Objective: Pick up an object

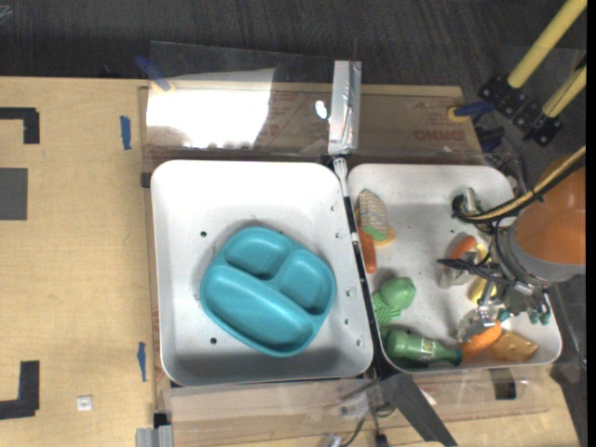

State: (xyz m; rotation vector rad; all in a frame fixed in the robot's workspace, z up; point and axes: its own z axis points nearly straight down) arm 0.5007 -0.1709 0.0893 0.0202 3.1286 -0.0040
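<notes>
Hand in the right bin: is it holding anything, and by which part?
Cannot be told. The hand is low among the orange items in the right bin, but clutter and cables hide any hold.

Left bin [177, 250]: white, holding a teal three-compartment plate [268, 290] near its middle.
Right bin [410, 189]: white, crowded with small toy foods.
Green bottle [421, 347]: lying along the near wall.
Green lump [395, 296]: just beyond the bottle.
Gripper [486, 317]: low over orange pieces [494, 341] at the near right corner.
</notes>
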